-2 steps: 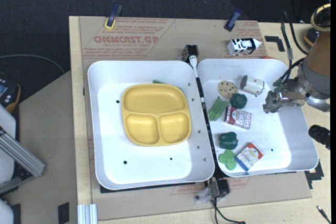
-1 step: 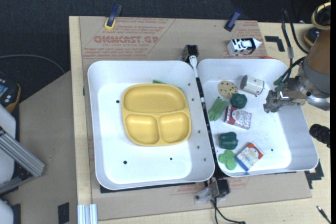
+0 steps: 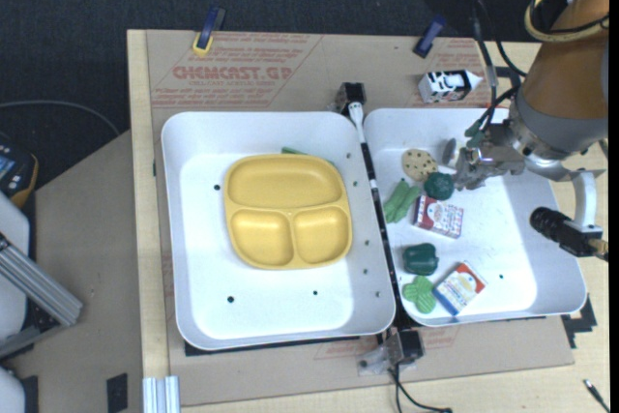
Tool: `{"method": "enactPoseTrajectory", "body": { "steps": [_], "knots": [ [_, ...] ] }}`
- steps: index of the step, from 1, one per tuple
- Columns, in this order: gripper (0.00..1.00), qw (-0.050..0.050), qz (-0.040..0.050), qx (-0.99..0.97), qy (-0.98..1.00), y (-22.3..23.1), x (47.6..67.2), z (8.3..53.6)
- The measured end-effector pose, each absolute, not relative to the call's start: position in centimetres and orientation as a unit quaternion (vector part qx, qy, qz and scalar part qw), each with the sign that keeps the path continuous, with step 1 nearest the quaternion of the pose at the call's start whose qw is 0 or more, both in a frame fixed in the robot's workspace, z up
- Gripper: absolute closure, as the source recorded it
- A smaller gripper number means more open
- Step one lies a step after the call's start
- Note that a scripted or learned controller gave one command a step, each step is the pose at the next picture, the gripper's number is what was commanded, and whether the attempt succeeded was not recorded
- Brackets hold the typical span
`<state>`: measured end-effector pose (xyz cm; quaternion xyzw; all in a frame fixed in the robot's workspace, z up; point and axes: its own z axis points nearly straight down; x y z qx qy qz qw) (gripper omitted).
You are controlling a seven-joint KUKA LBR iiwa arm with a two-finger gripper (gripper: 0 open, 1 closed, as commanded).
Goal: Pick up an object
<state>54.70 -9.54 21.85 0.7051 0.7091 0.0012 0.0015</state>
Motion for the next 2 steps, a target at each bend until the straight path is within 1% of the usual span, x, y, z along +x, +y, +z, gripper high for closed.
{"method": "enactPoseTrajectory", "body": {
  "steps": [1, 2],
  "knots": [
    [1.0, 0.001, 0.0022, 0.705, 0.709, -4.7, 56.9, 23.2],
    [1.0, 0.001, 0.0013, 0.705, 0.709, 0.1, 59.2, 21.5]
  ]
}}
